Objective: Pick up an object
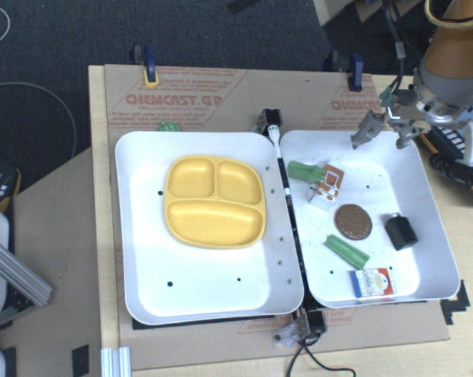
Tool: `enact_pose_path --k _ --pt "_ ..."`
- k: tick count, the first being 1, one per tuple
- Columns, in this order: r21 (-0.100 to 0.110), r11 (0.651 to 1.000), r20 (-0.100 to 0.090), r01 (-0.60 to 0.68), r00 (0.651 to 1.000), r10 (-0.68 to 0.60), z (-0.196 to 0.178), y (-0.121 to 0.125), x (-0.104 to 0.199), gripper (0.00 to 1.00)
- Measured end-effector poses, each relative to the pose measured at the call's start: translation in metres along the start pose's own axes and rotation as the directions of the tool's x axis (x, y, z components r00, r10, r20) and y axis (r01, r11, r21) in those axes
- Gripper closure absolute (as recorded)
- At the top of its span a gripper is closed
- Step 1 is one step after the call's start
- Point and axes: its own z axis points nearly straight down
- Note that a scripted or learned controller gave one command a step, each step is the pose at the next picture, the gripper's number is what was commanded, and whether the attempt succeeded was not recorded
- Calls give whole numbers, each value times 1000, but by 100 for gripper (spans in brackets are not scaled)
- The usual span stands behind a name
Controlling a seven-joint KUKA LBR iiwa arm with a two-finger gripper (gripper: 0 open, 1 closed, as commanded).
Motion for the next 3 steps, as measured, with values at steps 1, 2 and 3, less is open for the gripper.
enact_pose_path --k 1,2,3 --pt "-4 1000 1 1 1000 -1 -11 1 0 100" --pt "-8 1000 1 6 1000 -6 -57 -12 53 100" --pt "-16 1000 2 3 1000 -3 -171 -30 69 100"
